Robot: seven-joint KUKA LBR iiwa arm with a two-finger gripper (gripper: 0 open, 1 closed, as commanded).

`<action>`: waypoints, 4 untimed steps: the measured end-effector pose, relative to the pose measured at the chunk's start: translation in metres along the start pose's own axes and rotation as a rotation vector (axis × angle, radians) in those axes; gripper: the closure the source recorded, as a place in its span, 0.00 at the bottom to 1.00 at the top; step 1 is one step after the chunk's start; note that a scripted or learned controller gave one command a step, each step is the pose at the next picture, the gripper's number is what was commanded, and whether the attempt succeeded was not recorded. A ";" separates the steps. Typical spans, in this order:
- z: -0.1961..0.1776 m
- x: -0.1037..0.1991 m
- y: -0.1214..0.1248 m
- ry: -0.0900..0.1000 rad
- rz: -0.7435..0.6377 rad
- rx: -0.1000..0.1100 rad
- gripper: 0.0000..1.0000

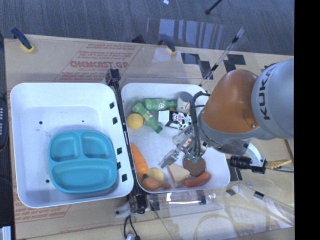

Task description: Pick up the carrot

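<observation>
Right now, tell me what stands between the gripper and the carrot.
Nothing visible. The gripper hangs over bare floor of the right bin; the carrot lies to its left along the bin's left wall, with open floor between.

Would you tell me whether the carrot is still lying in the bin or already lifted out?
Still in the bin. The carrot lies flat along the right bin's left wall, while the gripper sits apart from it, to its right.

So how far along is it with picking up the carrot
Nothing looks done yet: the carrot lies flat against the left wall of the right bin. In hand: the pincer is down in that bin, to the carrot's right, apart from it. Left: reaching the carrot, gripping it and lifting it.
</observation>
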State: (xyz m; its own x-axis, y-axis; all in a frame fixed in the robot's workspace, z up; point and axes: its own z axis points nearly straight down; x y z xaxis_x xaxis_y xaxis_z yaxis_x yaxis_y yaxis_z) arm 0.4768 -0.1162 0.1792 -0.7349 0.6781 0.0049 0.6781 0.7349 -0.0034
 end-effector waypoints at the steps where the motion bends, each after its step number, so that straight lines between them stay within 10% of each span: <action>1: 0.059 -0.029 0.039 -0.001 -0.054 0.000 0.00; 4: -0.036 -0.012 0.061 -0.005 0.001 0.000 0.00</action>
State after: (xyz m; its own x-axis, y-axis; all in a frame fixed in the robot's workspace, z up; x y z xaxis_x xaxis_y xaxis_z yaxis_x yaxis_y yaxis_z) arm 0.5273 -0.0796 0.2148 -0.7343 0.6788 0.0001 0.6788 0.7343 -0.0035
